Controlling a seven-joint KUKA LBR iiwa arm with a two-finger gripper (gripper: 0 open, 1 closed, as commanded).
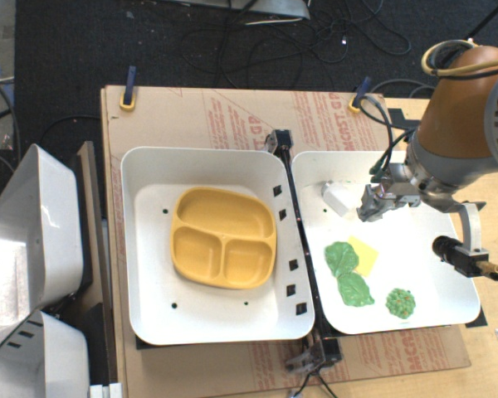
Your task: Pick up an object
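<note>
A: How far along is the pick?

B: Not yet made, I'd judge. The end effector [373, 208] hangs in the right bin [448, 247], a small white block [335, 198] just left of it. Whether its fingers are apart or together, I cannot tell.

A: Other candidates?

B: Green leaf pieces [347, 272] and a yellow piece [365, 255] lie below it. The worktop's [232, 114] red print is too faint to read.

Loose objects in the right bin [448, 222]
Two green leafy pieces [347, 274] overlap a yellow slice [365, 254]; green floret [401, 303] apart; white block [335, 198].
</note>
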